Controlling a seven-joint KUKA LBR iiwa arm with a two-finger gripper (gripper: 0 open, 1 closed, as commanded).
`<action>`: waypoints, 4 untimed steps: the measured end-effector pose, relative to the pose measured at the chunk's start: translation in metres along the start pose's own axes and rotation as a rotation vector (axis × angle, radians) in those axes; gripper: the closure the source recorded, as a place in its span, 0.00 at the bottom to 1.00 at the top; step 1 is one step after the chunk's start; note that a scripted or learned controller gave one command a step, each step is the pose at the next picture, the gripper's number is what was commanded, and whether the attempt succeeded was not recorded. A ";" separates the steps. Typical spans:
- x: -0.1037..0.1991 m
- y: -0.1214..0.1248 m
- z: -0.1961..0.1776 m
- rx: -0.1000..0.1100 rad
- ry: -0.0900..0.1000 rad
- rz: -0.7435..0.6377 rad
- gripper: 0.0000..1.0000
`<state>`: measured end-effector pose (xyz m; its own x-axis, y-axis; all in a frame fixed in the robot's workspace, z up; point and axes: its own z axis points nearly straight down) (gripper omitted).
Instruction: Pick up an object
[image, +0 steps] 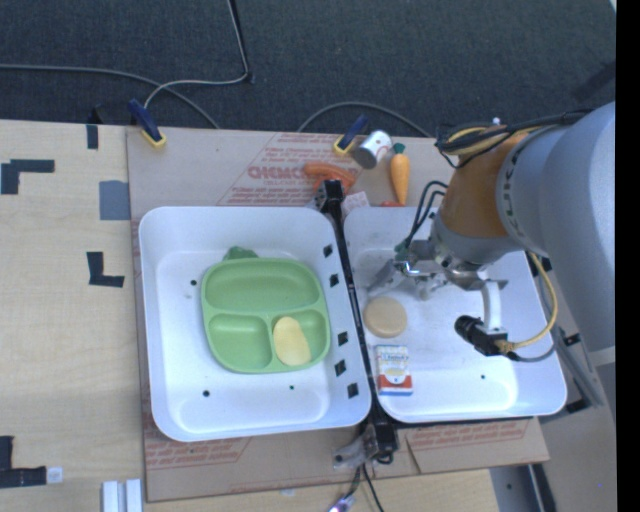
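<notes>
My gripper (403, 277) hangs low in the right bin (520, 385), at its upper left part, under the grey arm with the orange band. Just below and left of it lies a round tan cookie-like disc (385, 318) on the bin floor. A small white carton with a red label (393, 367) lies further toward the front. The fingers are hidden from this angle and nothing is seen held between them. In the left bin (170, 300) sits a green divided plate (262, 312) with a pale yellow piece (291, 341) in its lower right compartment.
Behind the bins, on the cardboard, lie a toy carrot (399, 175), an orange sausage-like piece (328, 172) and a small white bottle (374, 148). Blue clamps (146, 122) hold the cardboard. The black divider (345, 290) runs between the bins. A black cable connector (478, 336) hangs near the wrist.
</notes>
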<state>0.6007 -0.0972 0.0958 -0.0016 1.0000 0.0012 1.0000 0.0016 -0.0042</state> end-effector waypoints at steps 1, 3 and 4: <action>0.003 -0.020 0.009 -0.011 -0.004 0.001 0.00; -0.008 0.018 0.009 -0.010 -0.003 0.000 0.00; 0.003 -0.028 0.009 -0.009 -0.003 0.002 0.00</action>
<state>0.5723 -0.0947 0.0866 0.0001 1.0000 -0.0022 1.0000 -0.0001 0.0045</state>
